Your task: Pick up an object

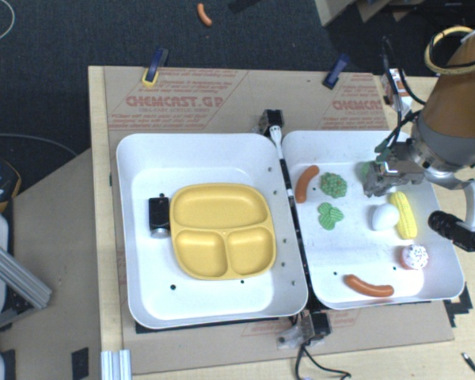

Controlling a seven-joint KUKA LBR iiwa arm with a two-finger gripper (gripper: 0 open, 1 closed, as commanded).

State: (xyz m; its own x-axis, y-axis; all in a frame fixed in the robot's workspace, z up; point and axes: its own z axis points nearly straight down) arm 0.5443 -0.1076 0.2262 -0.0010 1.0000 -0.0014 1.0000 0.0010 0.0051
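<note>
Pincer (pixel 378 182): it hangs low over the far part of the right bin, at the end of the grey arm that comes in from the right. Whether it is apart or together, I cannot tell, because the metal parts are small and dark here. Nothing is seen held in it.
Arm (pixel 451 117): grey, with an orange band above the wrist; it covers the far right corner of the right bin.
Right bin (pixel 340 145): white and shallow; it holds all the small food toys.
Corn (pixel 404 214): a yellow cob, just beside the pincer on the near side, lying along the bin's depth.
Egg (pixel 385 217): a white egg, touching the corn on its left.
Broccoli (pixel 332 184): a green piece just left of the pincer; a second green piece (pixel 329 215) lies near it, closer to the camera.
Sausages: one orange sausage (pixel 305 183) lies near the wall between the bins; another sausage (pixel 369 286) lies along the near edge.
Cupcake (pixel 415 256): a small white thing with red dots, near the corn on the near side.
Left bin (pixel 134 212): white; it holds a yellow plate (pixel 222 229) with three parts, and a small black block (pixel 158 214) touching the plate's left side.
Bench (pixel 182 97): brown board with red printed letters, with clamps on the far edge.
</note>
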